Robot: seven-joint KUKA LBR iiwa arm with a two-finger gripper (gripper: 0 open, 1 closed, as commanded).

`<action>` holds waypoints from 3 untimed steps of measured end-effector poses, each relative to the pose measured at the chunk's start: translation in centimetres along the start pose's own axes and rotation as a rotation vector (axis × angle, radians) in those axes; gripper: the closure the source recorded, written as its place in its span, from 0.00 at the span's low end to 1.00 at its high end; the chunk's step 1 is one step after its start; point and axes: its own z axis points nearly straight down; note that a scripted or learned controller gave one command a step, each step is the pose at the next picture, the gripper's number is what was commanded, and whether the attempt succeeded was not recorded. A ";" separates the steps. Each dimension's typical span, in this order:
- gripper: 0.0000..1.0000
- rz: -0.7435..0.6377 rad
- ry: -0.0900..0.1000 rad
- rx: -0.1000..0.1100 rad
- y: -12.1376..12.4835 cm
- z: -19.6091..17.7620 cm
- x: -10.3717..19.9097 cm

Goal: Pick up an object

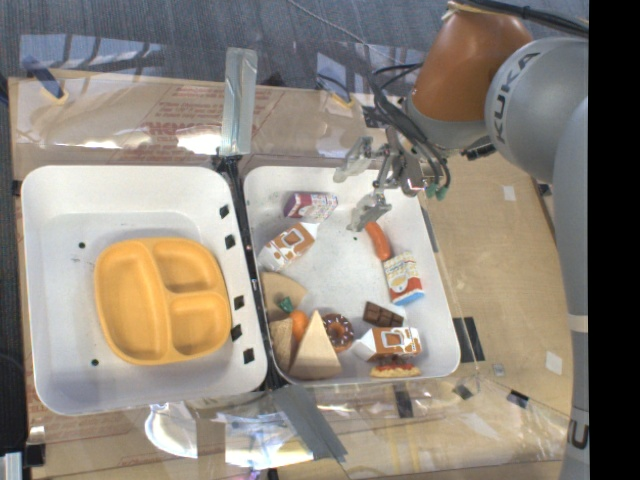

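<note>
Near right bin's (440, 298) back edge — gripper (362, 190) above sausage (377, 239).

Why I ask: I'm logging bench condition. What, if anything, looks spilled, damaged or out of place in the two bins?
Nothing looks spilled or broken. The right bin holds a loose jumble of toy foods, several lying tipped. The yellow divided tray sits slightly askew in the left bin.

— Where is the arm?
— Up and right of the pincer (362, 183), grey, its orange band just above the wrist.
— And the fingers?
— Spread apart, pointing down, nothing between them.
</note>
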 end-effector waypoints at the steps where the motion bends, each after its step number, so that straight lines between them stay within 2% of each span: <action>1: 0.00 0.134 -0.005 0.000 -3.6 8.4 1.9; 2: 0.00 0.318 -0.004 0.000 -1.1 9.8 1.0; 3: 1.00 0.310 -0.005 0.000 -0.9 8.7 0.9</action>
